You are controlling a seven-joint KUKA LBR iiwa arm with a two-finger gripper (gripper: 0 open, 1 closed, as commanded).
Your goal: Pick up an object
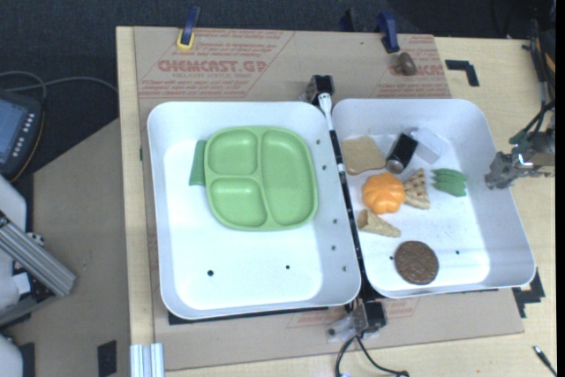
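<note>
Two white bins (168,190) sit on a tan bench (132,101) printed with red lettering. A pale green divided plate (261,177) contrasts with an orange pumpkin (383,193), a brown round cookie (416,262), a tan toast slice (362,154) and a green leafy piece (450,181).

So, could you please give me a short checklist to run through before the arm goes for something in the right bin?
1. Gripper position: at the right bin's right rim, not over any object. Not ok yet.
2. Finger state: too small and blurred to read. Cannot tell.
3. Gripper carrying anything: nothing visible at it, but the view is unclear. Cannot tell.
4. Isolated target available: the brown round disc lies apart from the others near the front. Ok.
5. Clutter in the middle: the orange piece touches the tan pieces beside it, so a grasp there looks harder. Not ok.
6. Left bin's green divided tray: well away from the arm's path. Ok.
</note>
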